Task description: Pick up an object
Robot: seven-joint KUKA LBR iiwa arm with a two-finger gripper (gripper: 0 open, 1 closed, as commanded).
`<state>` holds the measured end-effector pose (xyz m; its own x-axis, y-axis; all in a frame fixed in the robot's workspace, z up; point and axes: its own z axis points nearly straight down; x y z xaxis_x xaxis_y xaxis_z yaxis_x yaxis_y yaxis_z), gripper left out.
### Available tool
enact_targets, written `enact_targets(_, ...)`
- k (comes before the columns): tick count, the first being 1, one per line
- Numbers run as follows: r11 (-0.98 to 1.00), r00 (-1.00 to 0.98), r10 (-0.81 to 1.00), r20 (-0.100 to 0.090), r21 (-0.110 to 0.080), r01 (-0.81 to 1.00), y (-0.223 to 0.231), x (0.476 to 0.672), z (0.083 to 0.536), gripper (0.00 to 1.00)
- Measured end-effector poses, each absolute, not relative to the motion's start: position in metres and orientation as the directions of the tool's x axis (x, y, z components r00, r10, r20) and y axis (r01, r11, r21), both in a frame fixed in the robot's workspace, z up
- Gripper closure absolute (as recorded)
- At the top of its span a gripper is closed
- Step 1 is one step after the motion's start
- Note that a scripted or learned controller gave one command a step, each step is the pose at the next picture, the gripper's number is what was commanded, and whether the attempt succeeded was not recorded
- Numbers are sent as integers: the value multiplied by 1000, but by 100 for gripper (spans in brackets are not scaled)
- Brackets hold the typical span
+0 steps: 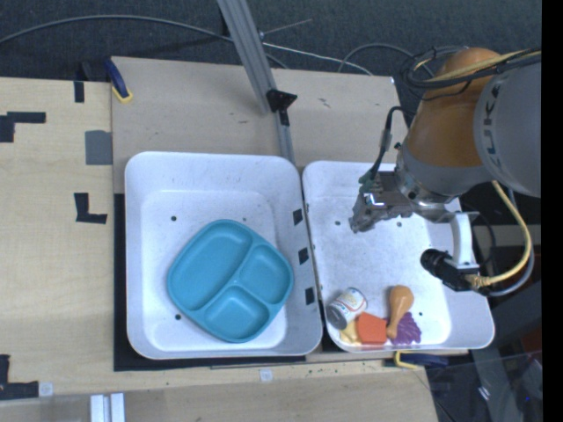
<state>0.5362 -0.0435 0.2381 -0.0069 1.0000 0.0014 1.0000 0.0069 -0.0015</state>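
Several small objects lie along the near edge of the right bin [440,323]: a white and grey can [346,304] on its side, an orange block [371,328], an orange drumstick-shaped toy [400,301] and a purple grape bunch [408,329]. My gripper [359,221] hangs over the far left part of that bin, well above and apart from this cluster. Nothing shows in the gripper. The bin floor under it is bare white.
The left bin [149,183] holds a blue divided plate [230,280]. A grey metal pole [251,47] slants in from the top and ends near the bins' shared far corner. The grey arm with its orange band [449,130] and cables cover the right bin's far right side.
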Motion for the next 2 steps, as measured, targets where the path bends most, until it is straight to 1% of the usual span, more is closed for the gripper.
enact_targets(1,6,-6,1000,1,-4,1000,9,539,225,100)
enact_targets(2,9,-9,1000,2,-2,1000,72,552,229,100)
